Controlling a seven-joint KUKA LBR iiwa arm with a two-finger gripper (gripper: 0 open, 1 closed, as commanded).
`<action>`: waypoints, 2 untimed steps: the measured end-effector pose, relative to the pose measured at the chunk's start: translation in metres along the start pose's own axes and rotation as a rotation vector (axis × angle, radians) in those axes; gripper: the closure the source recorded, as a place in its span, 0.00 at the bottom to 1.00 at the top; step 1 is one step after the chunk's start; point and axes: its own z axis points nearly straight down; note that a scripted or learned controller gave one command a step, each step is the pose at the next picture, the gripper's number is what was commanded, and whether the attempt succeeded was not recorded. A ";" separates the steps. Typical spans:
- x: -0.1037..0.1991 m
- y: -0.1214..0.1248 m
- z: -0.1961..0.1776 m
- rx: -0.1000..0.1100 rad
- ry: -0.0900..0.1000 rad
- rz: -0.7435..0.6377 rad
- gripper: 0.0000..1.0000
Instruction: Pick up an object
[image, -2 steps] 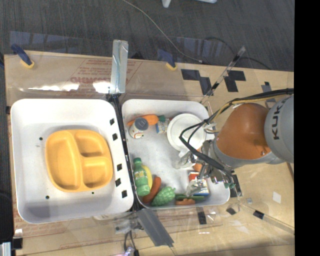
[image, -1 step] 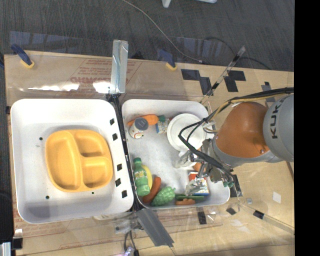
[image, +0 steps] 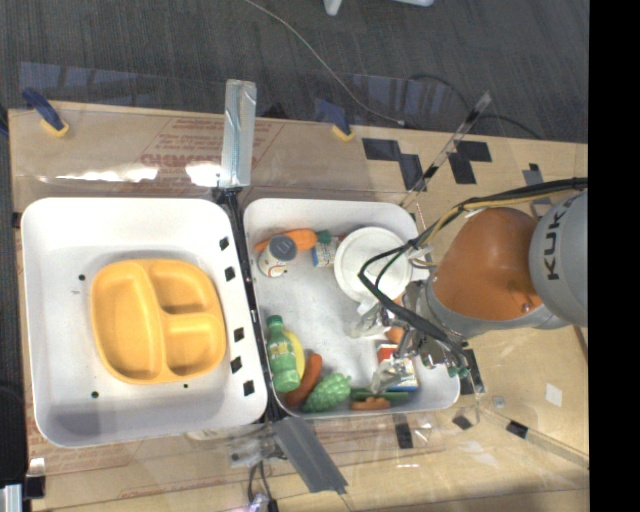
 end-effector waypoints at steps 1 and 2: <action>-0.005 -0.002 0.002 -0.002 0.008 0.006 0.00; -0.001 -0.001 0.001 -0.001 0.003 0.026 0.00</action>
